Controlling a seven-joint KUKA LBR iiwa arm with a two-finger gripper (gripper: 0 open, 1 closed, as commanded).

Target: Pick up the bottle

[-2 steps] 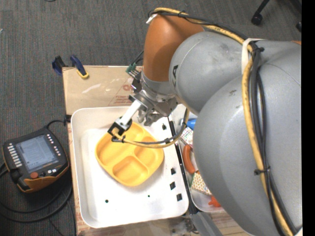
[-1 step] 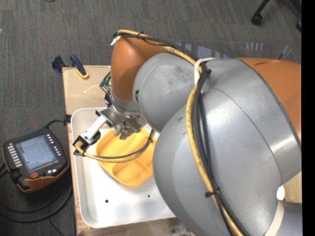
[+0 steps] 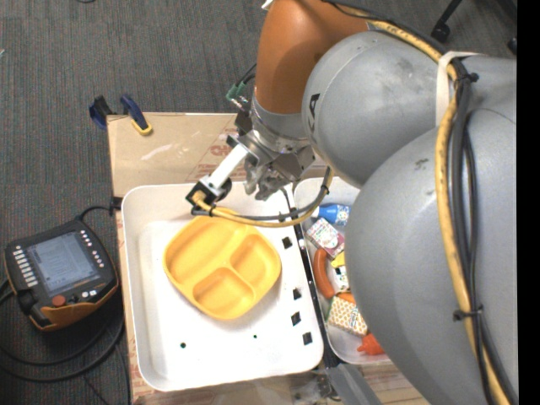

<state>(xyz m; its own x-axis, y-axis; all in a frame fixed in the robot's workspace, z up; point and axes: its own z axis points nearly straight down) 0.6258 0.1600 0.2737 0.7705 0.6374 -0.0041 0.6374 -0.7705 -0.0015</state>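
Note:
My gripper [image 3: 268, 180] hangs under the orange wrist band, over the rim between the two bins, just beyond the far edge of the yellow plate [image 3: 223, 270]. In the right bin [image 3: 305, 194], a small white and blue item that looks like the bottle [image 3: 335, 215] lies right of the gripper, partly hidden by the arm. Nothing can be seen held in the gripper.
The yellow three-part plate lies in the left bin [image 3: 152, 344]. The right bin holds several packets and toys [image 3: 346, 315], mostly covered by the grey arm [image 3: 422, 184]. A teach pendant [image 3: 59, 272] sits on the floor at left, and clamps [image 3: 122, 112] grip the board behind.

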